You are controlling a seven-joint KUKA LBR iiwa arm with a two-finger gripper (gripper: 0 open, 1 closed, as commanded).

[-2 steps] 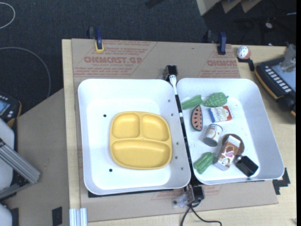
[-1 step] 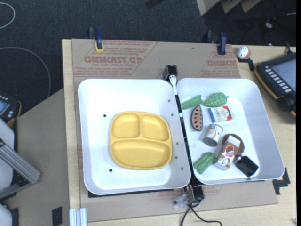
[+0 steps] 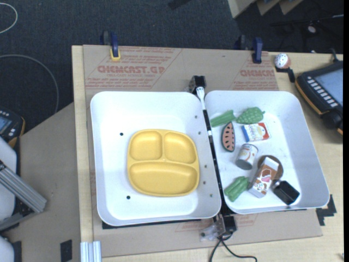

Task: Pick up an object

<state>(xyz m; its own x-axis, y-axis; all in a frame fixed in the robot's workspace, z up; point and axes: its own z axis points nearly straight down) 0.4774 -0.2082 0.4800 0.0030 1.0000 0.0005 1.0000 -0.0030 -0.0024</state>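
Observation:
The right bin (image 3: 305, 141) holds several small objects. A green pepper-like piece (image 3: 221, 118) and a bumpy green leaf-shaped piece (image 3: 250, 114) lie near its back. Below them are a watermelon slice (image 3: 228, 136), a small red, white and blue carton (image 3: 255, 132) and a grey can (image 3: 246, 155). Toward the front lie a green pickle-like piece (image 3: 236, 188), a brown and white carton (image 3: 262, 180) against a brown round piece (image 3: 272, 165), and a black block (image 3: 286, 192).
The left bin (image 3: 106, 146) holds a yellow divided plate (image 3: 163, 162). A black strip (image 3: 208, 135) runs between the bins. Blue clamps (image 3: 113, 40) (image 3: 257, 48) hold the brown board at the back. A tablet-like device (image 3: 326, 89) sits at the right.

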